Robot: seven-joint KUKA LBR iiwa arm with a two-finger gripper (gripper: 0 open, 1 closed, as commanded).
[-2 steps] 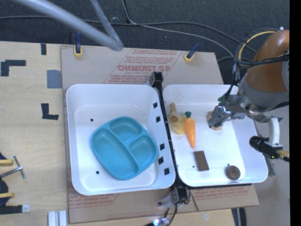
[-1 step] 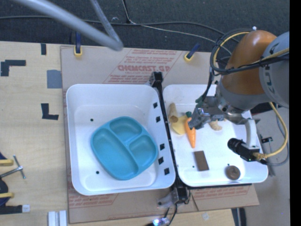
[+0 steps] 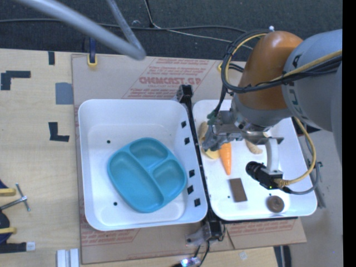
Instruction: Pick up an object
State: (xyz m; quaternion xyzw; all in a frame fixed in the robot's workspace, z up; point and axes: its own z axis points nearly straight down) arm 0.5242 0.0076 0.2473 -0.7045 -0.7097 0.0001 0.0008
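In the right bin (image 3: 300,204) lie an orange carrot (image 3: 226,158), a yellow banana-like piece (image 3: 208,149) at its left, a brown rectangular block (image 3: 238,189) and a small round brown object (image 3: 275,203). My gripper (image 3: 216,139) hangs low over the bin's left part, right by the carrot's top end and the yellow piece. The wrist hides how its fingers stand. The arm with its orange band (image 3: 270,65) covers the bin's far side. A blue divided plate (image 3: 147,173) rests in the left bin (image 3: 94,121).
A black divider strip (image 3: 192,143) runs between the two bins. Black and yellow cables loop around the wrist, with a black connector (image 3: 259,173) over the right bin. A grey metal bar (image 3: 72,15) crosses the upper left. Tools lie at the bench's left edge.
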